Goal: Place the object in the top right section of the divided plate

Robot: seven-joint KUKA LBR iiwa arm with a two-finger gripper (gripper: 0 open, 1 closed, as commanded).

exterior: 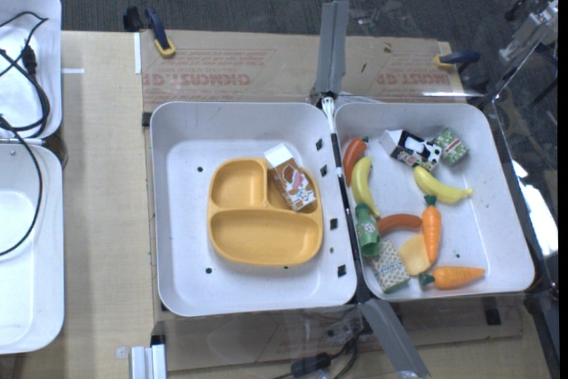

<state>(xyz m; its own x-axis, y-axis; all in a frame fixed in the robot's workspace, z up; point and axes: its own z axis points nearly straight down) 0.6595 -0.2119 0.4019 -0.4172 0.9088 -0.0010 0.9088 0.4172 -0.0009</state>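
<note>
Tabletop (98, 191) is being seen carrying two shallow white bins side by side, with cardboard beneath them bearing reversed red print that cannot be read with confidence. Left bin (177, 217) is being occupied by a yellow divided plate (264, 237). Right bin (497, 182) is being filled with toy food: two bananas, carrots, a sausage, a green bottle, and a black-and-white cow-patterned carton (417, 151). A small carton (292, 183), white-topped with a printed red and brown face, is being found lying tilted in the top right section of the plate, its upper end leaning over the plate rim; the task is being judged as already met or nearly so. The carton is being judged light, stiff and somewhat smooth-sided, likely hollow; a grasp across its two narrower flat sides, near the middle, is being judged safest, since a pinch at the sloped top could slip. Its label is being shown too small to be read. The state of the gripper cannot be told from this view.
</note>
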